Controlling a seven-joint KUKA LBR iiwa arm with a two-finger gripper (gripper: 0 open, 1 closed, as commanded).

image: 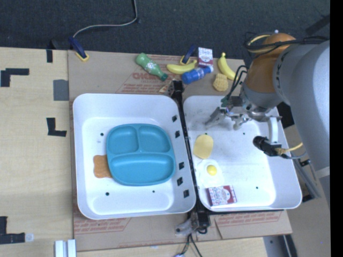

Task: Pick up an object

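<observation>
A: What sits in the two shallow white plastic bins?

B: The left bin (86, 143) holds a smooth turquoise plastic plate with three compartments (141, 154), rounded at the corners, its long axis running 9 to 3 o'clock. A flat orange-brown piece shaped like toast (99, 166) pokes out from under the plate's 9 o'clock edge.

A: And the right bin (278, 189)?

B: Three things lie along its 9 o'clock side. A pale yellow, rounded, chip-like piece (203, 146) lies near the divider, its long axis roughly 12 to 6. Just at its 6 o'clock is a flat white toy fried egg with a yellow yolk (210, 169). Farther toward 6, near the bin's front rim, lies a small red and white printed packet (220, 195), long axis 9 to 3.

A: Where is the gripper?

B: The metal two-finger gripper (225, 118) hangs over the right bin's 12 o'clock part, at the chip's 1 o'clock. Its fingers look spread apart, with nothing between them, apart from the chip.

A: Room to move?

B: The right bin's middle and 3 o'clock half are bare white floor. The grey arm with its orange band (262, 74) covers the 1 o'clock corner.

A: Outside the bins?

B: On the cardboard at 12 o'clock lie a green toy bottle (150, 66), a yellow banana (181, 67), a blue bottle (194, 75), a small red and white carton (205, 54), a second banana (225, 67) and a yellow waffle-textured piece (220, 81).
</observation>
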